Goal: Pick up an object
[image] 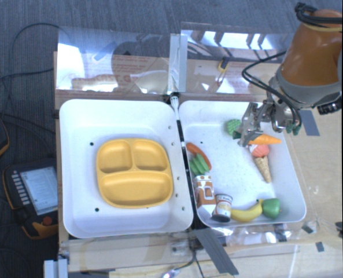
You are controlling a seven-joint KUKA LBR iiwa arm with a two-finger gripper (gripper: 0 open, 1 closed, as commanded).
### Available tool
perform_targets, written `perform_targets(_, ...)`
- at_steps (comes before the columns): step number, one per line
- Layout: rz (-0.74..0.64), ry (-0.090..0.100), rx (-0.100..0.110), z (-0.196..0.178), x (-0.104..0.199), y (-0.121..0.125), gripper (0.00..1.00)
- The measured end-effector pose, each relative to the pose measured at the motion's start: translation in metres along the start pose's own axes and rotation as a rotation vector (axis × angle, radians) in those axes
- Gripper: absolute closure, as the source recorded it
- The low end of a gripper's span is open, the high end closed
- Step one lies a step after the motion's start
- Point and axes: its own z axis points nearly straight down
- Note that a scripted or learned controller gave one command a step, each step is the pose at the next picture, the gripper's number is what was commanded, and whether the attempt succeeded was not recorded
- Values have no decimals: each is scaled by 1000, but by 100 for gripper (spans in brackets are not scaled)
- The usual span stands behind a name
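The right bin (287, 172) holds several toy foods. My gripper (250, 133) hangs over the bin's upper part, between a green leafy piece (233, 127) on its left and an orange carrot (268, 139) on its right. An ice cream cone (263, 162) lies just below the gripper, its tip pointing down. A red sausage (196, 150) and a green vegetable (199, 164) lie along the left wall. An orange carton (203, 191), a small can (222, 207), a banana (245, 214) and a green fruit (270, 208) line the near edge.
The left bin (78, 126) bears a yellow divided plate (135, 172). A raised divider (180, 149) separates the two bins. Clear panels stand behind the bins. The arm's orange band (310, 51) looms over the back right corner.
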Motion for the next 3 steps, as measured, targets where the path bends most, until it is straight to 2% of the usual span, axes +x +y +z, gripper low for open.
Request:
perform_targets(1, 125, 1, 0, -20, -10, 67, 100)
perform_targets(2, 251, 6, 1, 21, 102, 100, 100)
perform_targets(3, 289, 1, 2, -34, 50, 56, 100)
